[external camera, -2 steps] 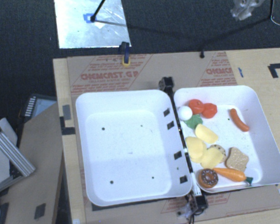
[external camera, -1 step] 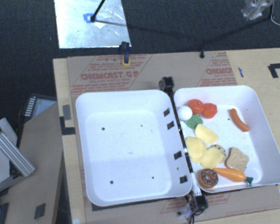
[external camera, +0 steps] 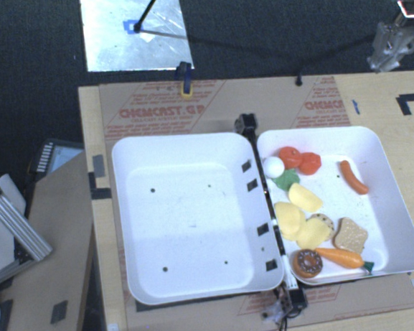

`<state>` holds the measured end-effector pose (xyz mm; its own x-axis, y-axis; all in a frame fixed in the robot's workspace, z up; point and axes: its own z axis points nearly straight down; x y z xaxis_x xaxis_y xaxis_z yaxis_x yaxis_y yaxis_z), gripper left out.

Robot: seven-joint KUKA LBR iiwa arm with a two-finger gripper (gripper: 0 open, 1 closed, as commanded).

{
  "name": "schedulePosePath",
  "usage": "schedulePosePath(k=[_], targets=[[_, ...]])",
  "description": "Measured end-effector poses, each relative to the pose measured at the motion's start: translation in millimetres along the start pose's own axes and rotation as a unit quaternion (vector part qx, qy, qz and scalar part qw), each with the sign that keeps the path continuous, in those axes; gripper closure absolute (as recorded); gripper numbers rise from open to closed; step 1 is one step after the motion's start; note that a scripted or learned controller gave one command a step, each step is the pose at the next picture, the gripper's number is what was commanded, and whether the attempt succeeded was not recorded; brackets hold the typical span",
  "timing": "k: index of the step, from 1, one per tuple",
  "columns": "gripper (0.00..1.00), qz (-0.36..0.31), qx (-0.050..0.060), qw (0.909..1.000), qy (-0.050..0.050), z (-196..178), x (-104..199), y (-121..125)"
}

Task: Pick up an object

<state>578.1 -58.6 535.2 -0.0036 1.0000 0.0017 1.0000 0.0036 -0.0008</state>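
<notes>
Two shallow white plastic bins are seen side by side on the table (external camera: 151, 105). Toy foods are clustered in the right bin (external camera: 388, 181): an orange plastic carrot (external camera: 339, 258), a red sausage (external camera: 353, 177). The gripper (external camera: 391, 44) is seen at upper right, well apart; its jaws cannot be told.

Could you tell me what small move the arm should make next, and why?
Probably swing the gripper down toward the right bin and over the sausage. The gripper sits beyond the bench's far right corner, nowhere near the toy food, and the sausage lies apart from the other pieces.
</notes>
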Motion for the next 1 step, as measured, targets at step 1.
schedulePosePath(k=[1], targets=[[1.0, 0.002, -0.004, 1.0, -0.002, -0.3, -26.5, 67.1]])
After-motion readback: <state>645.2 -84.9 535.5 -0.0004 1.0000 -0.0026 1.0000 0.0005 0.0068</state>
